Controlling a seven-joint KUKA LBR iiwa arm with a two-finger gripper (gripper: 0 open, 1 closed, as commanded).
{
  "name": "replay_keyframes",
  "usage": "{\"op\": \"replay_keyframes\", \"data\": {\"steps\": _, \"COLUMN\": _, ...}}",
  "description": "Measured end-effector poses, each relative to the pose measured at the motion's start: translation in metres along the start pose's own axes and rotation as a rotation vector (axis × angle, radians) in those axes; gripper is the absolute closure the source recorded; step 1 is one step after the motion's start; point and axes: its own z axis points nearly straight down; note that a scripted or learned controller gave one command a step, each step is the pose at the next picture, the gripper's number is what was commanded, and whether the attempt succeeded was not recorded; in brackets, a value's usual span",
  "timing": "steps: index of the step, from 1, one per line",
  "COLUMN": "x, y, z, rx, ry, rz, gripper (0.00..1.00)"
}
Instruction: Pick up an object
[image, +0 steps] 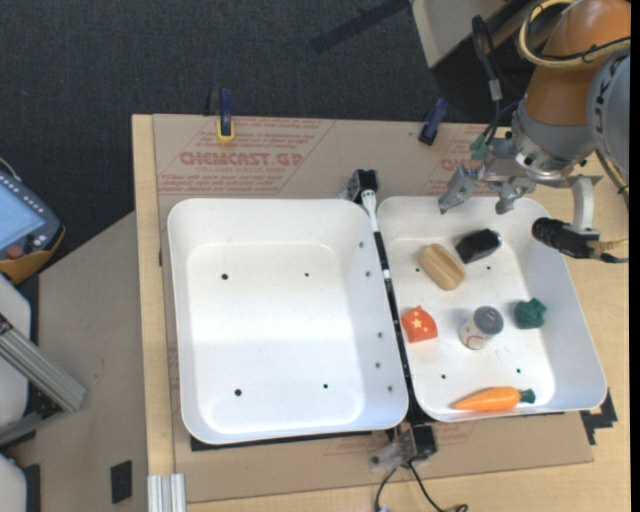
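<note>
Overhead, we see the gripper (479, 196) hanging above the far edge of the right bin (570, 330), its two grey fingers (452, 197) spread apart with nothing between them. We take that right bin as our landmark. Inside it, near its far wall and just below the gripper, lies a black block (477, 245); beside it, toward the bin's left side, sits a tan wooden cylinder (441, 266) lying on its side. Lower down, close to the bin's left wall, we find an orange-red piece (420, 325) with pale markings. Near the bin's middle stands a small round object with a grey top (483, 327), and to its right, close to the right wall, a dark green lump (530, 313). Along the bin's near wall lies a toy carrot (493, 399), its green end pointing right. To the left of the right bin, touching it along a black hinge-like strip, sits the left bin (200, 300). Both rest on a cardboard sheet (290, 150).
</note>
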Motion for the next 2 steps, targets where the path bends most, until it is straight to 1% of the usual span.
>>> {"op": "replay_keyframes", "data": {"steps": 1, "x": 0.013, "y": -0.024, "z": 0.093, "rx": 0.013, "ry": 0.003, "rz": 0.001, "gripper": 0.0}}
{"op": "replay_keyframes", "data": {"steps": 2, "x": 0.012, "y": -0.02, "z": 0.076, "rx": -0.002, "ry": 0.0, "rz": 0.001, "gripper": 1.0}}
